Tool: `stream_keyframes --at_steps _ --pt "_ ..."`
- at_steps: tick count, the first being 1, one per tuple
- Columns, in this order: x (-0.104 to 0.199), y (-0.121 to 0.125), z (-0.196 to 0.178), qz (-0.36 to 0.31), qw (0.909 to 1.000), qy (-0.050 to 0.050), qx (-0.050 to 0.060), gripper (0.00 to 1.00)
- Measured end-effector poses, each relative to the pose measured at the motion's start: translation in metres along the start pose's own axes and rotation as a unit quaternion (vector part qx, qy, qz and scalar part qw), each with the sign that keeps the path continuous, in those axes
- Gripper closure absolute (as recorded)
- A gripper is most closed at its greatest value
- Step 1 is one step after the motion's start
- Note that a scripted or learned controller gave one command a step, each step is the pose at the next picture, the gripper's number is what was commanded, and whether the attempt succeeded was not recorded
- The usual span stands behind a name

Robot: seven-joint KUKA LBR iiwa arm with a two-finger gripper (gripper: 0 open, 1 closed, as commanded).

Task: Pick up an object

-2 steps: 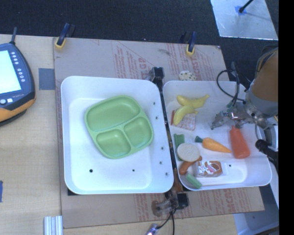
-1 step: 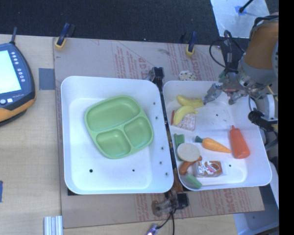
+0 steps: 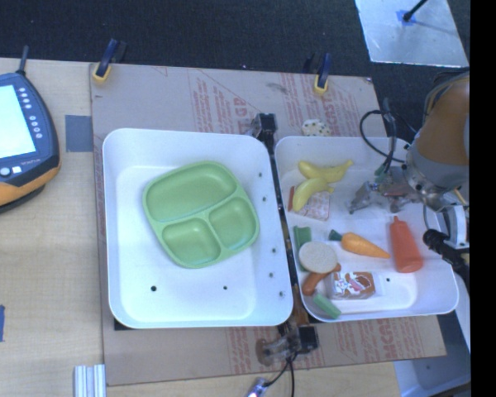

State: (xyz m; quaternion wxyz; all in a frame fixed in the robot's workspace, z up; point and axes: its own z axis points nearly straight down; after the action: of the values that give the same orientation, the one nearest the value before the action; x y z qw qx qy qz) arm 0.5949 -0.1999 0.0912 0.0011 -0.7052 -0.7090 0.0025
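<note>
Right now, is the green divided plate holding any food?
Empty: all three compartments of the green divided plate show bare green in the left bin.

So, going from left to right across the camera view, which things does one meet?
Tablet → green plate in left bin → banana → carrot → orange bottle → tool.

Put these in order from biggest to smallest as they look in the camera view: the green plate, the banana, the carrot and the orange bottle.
1. green plate, by far the biggest
2. banana
3. orange bottle and carrot: they look about alike, so I won't rank them.
</note>
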Motion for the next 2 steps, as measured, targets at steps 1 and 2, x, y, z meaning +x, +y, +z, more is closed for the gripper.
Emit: stream_keyframes --at_steps 1,2 --pt "0.055 0.040 -0.068 0.001 1.0000 0.001 -0.002 0.00" --pt "-0.013 0.005 -0.031 0.001 1.0000 0.000 -0.001 0.00"
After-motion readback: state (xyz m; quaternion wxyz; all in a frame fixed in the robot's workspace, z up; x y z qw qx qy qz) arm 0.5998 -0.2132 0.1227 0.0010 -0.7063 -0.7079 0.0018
